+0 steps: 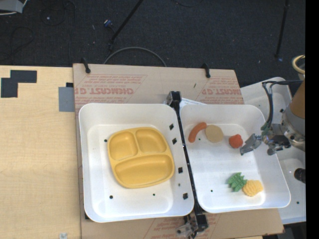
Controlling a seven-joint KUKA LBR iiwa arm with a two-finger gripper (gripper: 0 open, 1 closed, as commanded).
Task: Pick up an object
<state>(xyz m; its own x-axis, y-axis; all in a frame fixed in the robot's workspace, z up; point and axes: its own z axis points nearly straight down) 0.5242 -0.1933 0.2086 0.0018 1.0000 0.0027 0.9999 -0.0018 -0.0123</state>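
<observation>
Camera view: the pincer (249,146) sits at the right edge of the right bin (271,180), low over its rim, with the arm (299,103) reaching in from the right behind it. Whether its fingers are apart or together I cannot tell; the tips are small and dark against the bin wall, and nothing can be seen between them.

Closest to the pincer is a small red tomato (236,141), just to its left on the bin floor. Next to that, a little further left, lies a tan round cookie (215,133), and touching the cookie's left side is an orange-red sausage (197,131), tilted with its upper end toward the back of the bin. Toward the front of the same bin, below the pincer, lies a toy pineapple (247,184), yellow body to the right and green leaves to the left, apart from the other three things.

Further left, beyond the black divider (183,158) between the bins, the left bin (94,193) holds a yellow divided plate (141,157) with three sections, set slightly askew. Both bins rest on a cardboard sheet (149,86) on the wooden bench (35,173).
</observation>
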